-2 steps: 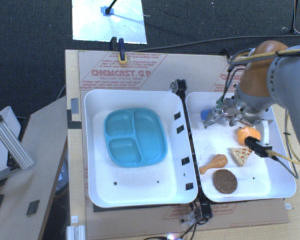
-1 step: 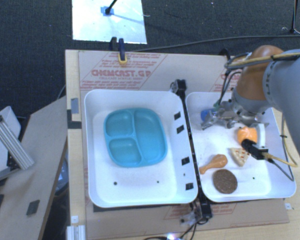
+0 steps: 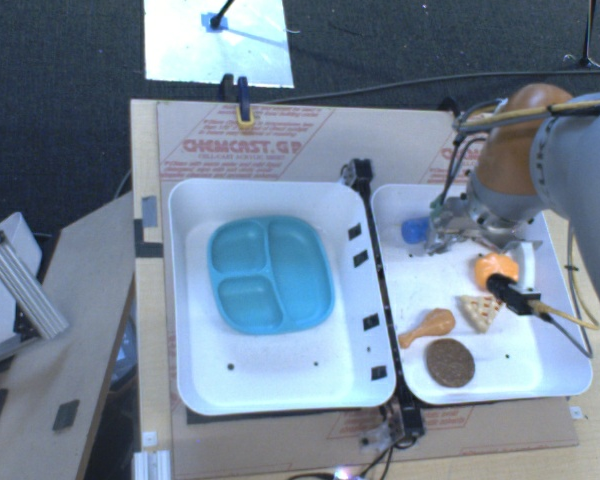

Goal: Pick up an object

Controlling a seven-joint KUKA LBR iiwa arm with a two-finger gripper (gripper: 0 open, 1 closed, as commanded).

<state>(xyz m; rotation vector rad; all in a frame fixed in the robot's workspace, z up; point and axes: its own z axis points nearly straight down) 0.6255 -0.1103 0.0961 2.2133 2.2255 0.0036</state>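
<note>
You had the arm reaching in from three o'clock, with the gripper low over the upper part of the right bin, just beside a small blue object at its nine o'clock. Nothing looked lifted: I judged the pick not yet made. The blue object sat on the bin floor. So did the orange piece, the wedge-shaped piece, the tan drumstick shape and the brown disc, all toward six o'clock from the tool. The left bin held a blue divided plate. How wide the tool stood, and whether it had anything, you could not tell; the wrist and cables covered it. The arm was cut off at the edge, and the blue object was too small to identify.
</note>
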